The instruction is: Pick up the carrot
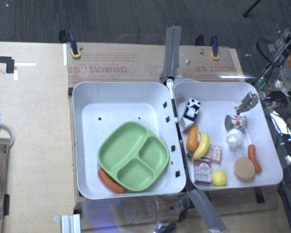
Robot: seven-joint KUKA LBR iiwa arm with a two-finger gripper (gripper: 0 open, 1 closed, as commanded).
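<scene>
The short orange carrot, tapered and smooth, lies in the right white bin near its left wall, touching a yellow banana on its right side. Above it stands a small black-and-white cow figure. Below sit a red printed box, a yellow lemon, a round tan bun and an orange sausage.

The left white bin holds a green three-compartment plate, with another orange sausage tucked at its lower edge.

The metal jaws hang over the right bin's upper right; I cannot tell how wide they stand.
</scene>
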